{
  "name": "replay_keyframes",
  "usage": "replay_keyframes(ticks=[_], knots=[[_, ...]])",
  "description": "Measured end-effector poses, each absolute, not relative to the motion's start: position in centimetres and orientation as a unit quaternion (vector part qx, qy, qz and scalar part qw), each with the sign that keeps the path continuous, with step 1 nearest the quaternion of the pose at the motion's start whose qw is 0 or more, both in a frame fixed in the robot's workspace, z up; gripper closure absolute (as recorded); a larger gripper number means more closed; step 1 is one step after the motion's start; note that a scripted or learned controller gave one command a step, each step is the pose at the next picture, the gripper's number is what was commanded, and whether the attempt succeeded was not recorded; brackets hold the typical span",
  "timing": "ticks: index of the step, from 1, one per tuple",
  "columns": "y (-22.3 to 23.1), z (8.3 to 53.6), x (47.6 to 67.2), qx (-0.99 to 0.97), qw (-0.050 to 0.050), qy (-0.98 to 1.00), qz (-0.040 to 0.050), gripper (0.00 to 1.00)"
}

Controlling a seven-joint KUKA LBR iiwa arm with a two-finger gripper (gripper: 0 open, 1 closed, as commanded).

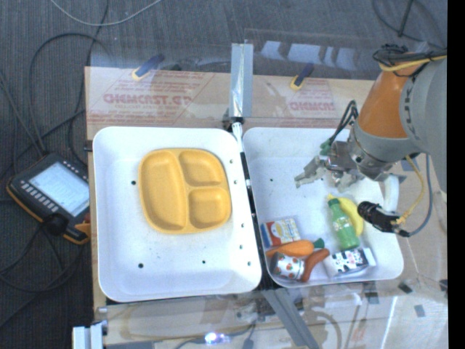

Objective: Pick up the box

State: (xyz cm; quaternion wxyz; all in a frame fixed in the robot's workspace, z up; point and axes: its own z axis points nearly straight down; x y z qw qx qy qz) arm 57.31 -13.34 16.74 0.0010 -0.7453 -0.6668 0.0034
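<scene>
The box [281, 231] is small, red and white, and lies flat near the front left of the right bin [280, 151]. My gripper [312, 166] hangs over the middle of that bin, up and to the right of the box and well apart from it. Its fingers [301, 177] are spread open with nothing between them.
Beside the box lie an orange carrot [299, 250], a small can [288, 267], a green bottle [340, 225] on a banana [354, 211], and a white and black carton [350, 260]. A yellow divided plate [185, 190] sits in the left bin [116, 217]. A handheld pendant [51, 187] lies off the bench at left.
</scene>
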Motion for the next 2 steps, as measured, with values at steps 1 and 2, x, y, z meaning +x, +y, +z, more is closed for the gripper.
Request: replay_keyframes(ticks=[1,2], knots=[[-16.7,19.9,58.2,-0.763,0.001,-0.646,0.003,0.0],[-10.9,11.8,52.7,-0.733,0.004,-0.681,0.0027,0.0]])
